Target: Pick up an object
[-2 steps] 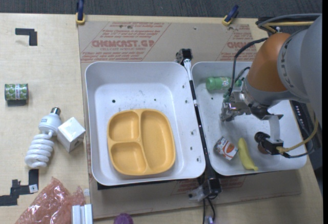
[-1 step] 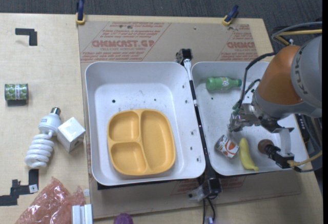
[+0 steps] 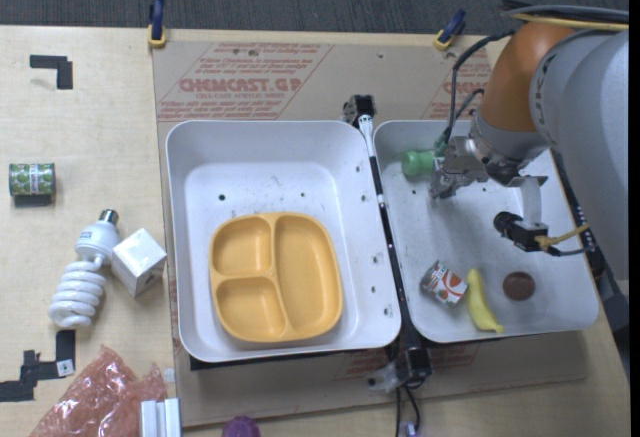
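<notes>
claw [image 3: 447, 175] low by the right bin's [image 3: 560, 323] far edge, just beside green object [image 3: 417, 162], likely targeting it; cannot tell its opening or any hold.

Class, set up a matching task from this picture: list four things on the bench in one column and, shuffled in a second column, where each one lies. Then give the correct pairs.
Things:
1. yellow divided plate
2. banana
3. spiral light bulb
4. green object

Places:
A. on the bench, left of both bins
B. far end of the right bin, beside the gripper
C. near edge of the right bin
D. in the left bin

Pairs: 1-D, 2-C, 3-A, 4-B
</notes>
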